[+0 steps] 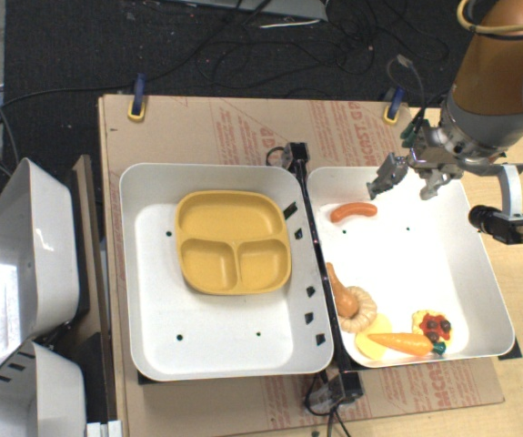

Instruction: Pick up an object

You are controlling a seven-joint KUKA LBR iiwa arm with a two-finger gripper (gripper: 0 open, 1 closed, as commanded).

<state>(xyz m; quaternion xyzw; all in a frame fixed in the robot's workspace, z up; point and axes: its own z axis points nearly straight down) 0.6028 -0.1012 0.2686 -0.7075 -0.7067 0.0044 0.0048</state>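
My gripper (410, 181) hangs over the far edge of the right bin (479, 271), its two fingers spread apart with nothing between them. An orange-red sausage (353, 211) lies just below and left of the gripper. At the bin's near left sits a shrimp-like piece (350, 302) on a yellow slice (373, 329). An orange carrot (401, 342) and a small pizza piece with red dots (431, 324) lie at the near edge.
The left bin (152, 335) holds a yellow divided plate (233, 241). A black divider (308, 244) runs between the bins. Yellow clamps (136, 109) (393, 110) grip the board's far edge. Spare white bins (20, 262) stand at the left.
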